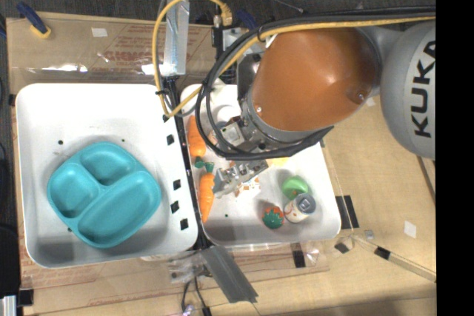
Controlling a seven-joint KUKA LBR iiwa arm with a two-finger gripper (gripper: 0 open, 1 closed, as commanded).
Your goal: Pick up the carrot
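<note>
Over the right bin [326,222] hangs the gripper [238,175], its state impossible to tell. Just left, a carrot [205,192] lies along the bin's left wall; right sit a green toy [294,186] and small can [300,207]. Left bin [37,129] holds a teal divided plate [104,192].

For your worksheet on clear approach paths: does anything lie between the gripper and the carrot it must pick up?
Nothing visible does. The gripper hangs in the right bin just beside the carrot, which lies along the bin's left wall. The green toy and other small items sit on the gripper's far side, away from the carrot.
</note>
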